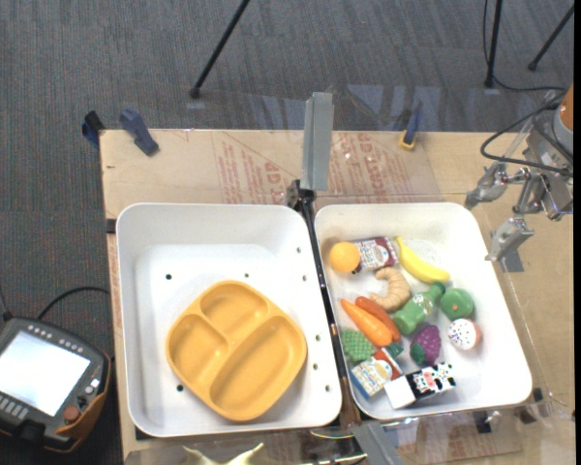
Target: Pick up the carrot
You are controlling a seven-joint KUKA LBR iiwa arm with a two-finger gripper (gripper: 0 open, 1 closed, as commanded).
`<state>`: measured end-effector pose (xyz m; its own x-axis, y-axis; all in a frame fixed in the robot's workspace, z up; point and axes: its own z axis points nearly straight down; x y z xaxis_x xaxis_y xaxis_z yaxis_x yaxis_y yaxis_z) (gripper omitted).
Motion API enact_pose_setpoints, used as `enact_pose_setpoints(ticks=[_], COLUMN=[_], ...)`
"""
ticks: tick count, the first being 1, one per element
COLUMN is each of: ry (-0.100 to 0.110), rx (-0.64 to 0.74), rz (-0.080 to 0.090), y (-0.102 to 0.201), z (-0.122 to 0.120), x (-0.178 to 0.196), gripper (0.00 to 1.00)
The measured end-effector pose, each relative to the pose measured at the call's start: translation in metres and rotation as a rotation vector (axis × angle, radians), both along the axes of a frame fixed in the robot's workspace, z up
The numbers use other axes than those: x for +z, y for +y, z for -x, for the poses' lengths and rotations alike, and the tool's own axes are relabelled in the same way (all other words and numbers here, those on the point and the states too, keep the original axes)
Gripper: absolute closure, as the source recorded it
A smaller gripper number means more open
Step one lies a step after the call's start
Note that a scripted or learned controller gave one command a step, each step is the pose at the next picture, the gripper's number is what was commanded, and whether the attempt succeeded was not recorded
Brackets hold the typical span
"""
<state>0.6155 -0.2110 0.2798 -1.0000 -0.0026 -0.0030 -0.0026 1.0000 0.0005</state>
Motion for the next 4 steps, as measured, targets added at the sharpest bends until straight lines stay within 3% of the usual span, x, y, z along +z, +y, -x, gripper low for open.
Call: enact_pose_setpoints(ticks=[1, 2, 3, 4], ry=[0.017, 0.0, 0.002, 0.0], rx=[-0.05, -0.4, -0.336, -0.399], rz=[-0.005, 0.003, 0.002, 0.003], y=[0.069, 0.122, 0.124, 0.126], z=[0.011, 0.076, 0.055, 0.048], x=[-0.188, -0.191, -0.192, -0.192], gripper=[0.0, 0.0, 0.0, 0.0])
